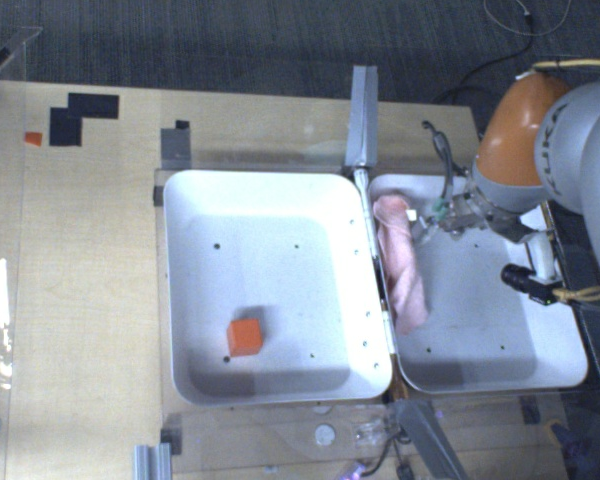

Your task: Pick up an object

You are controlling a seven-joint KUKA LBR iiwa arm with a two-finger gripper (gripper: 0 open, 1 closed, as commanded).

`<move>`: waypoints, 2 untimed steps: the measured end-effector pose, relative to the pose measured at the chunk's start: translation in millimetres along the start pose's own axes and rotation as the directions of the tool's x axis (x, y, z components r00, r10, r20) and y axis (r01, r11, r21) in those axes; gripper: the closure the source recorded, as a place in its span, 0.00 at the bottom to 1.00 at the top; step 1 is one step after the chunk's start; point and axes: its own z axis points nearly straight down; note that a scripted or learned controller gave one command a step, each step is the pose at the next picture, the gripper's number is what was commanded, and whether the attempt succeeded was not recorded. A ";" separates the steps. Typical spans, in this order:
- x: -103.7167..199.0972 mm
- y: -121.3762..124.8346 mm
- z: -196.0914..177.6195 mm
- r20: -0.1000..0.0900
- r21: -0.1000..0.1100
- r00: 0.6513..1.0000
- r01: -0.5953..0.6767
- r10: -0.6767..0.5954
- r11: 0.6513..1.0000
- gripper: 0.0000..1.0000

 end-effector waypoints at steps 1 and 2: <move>0.3 41.0 17.1 0.004 -0.004 0.992 0.127 -0.127 0.992 0.00; 14.1 -8.0 16.6 0.007 -0.008 0.951 0.308 -0.308 0.951 0.00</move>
